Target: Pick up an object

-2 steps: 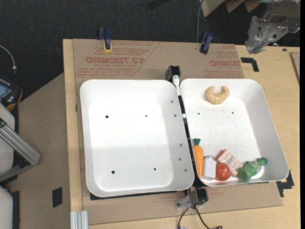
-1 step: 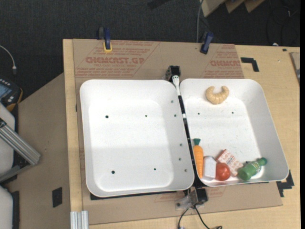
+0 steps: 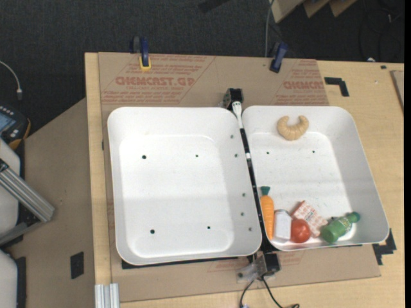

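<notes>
**Two bins, five candidate objects, nothing lifted yet**

Two shallow white bins sit side by side on the bench. I read the left bin (image 3: 173, 185) as bare of objects; its floor carries a few dark dots. The right bin (image 3: 334, 165) holds every candidate for the pick.

I cannot tell the state of the gripper from my camera view, nor whether it has hold of anything. All the objects I can count rest on the bin floor, so I judge the task to be at its start: approach, grasp and lift all remain.

Objects, largest to smallest as they appear:

1. Croissant (image 3: 293, 126): near the far wall, well apart from the rest. Its arc opens toward the far wall; its long axis runs left to right.
2. Carrot (image 3: 267, 209): just beside the left wall. Long axis runs near to far, green top at the far end.
3. Green bottle (image 3: 338, 228): near corner, lying tilted, cap toward the right.
4. Red tomato (image 3: 300, 230): touching the white box (image 3: 283, 224).
</notes>
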You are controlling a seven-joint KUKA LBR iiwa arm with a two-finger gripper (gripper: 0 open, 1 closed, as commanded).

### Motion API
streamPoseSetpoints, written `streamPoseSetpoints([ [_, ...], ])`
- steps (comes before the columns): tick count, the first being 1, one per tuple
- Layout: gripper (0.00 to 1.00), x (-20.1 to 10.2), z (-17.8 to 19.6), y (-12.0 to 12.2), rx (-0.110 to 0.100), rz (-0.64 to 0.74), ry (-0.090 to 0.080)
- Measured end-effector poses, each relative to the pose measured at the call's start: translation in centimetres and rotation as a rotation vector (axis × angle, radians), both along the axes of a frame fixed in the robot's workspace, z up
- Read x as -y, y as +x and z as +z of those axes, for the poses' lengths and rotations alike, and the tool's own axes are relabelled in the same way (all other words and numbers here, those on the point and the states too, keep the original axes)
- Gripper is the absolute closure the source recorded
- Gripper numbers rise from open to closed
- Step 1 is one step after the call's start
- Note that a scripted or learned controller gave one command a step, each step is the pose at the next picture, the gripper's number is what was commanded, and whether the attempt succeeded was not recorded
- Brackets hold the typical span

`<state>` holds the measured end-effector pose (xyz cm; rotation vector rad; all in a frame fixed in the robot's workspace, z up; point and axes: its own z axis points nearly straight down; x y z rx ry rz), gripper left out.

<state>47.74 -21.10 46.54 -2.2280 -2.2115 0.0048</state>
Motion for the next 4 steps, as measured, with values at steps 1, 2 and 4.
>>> streamPoseSetpoints([
  [1, 1.00, 1.4, -4.2, 0.2, 0.000, 0.005, 0.001],
  [2, 1.00, -7.5, 5.5, 0.3, 0.018, 0.018, -0.001],
  [4, 1.00, -3.8, 4.9, 0.3, 0.015, 0.014, -0.003],
])
